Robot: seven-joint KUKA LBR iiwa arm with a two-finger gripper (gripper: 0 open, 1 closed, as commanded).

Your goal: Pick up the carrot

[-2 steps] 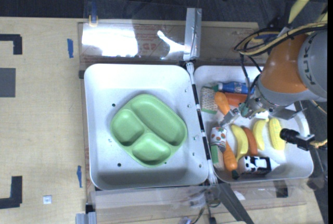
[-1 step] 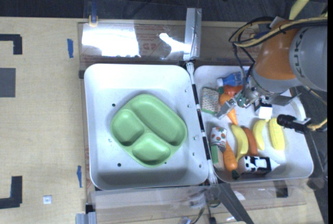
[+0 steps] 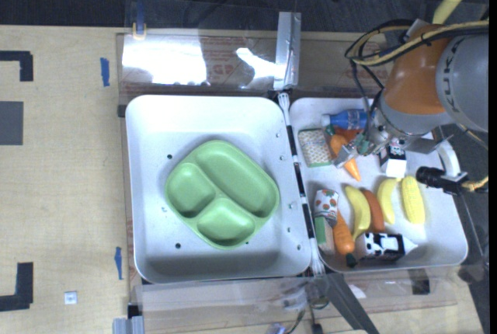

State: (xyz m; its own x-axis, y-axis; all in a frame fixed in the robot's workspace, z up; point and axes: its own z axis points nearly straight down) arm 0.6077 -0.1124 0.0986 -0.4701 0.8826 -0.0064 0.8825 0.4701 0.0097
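Camera view, starting at the lower edge of the frame: in the lower right bin (image 3: 458, 247) a carrot (image 3: 342, 235) lies at the bottom left, thick end up, tip towards the lower rim, just beside a black-and-white toy (image 3: 384, 245) and a small printed carton (image 3: 327, 202). Above these sit three bananas (image 3: 358, 208) with a red-orange piece between them. Higher up, a second small carrot (image 3: 351, 167) lies just below the gripper (image 3: 363, 143), its point aimed down-left; this looks like the one being worked. Whether the gripper is spread or pressed together I cannot tell, since the wrist hides it.

To do this step well, the arm should settle squarely over the carrot's thicker end, cross its long axis, and stay off the blue bottle (image 3: 347, 120) and the mesh packet (image 3: 314, 147) nearby. The left bin (image 3: 144, 169) with its green divided plate (image 3: 222, 192) plays no part.
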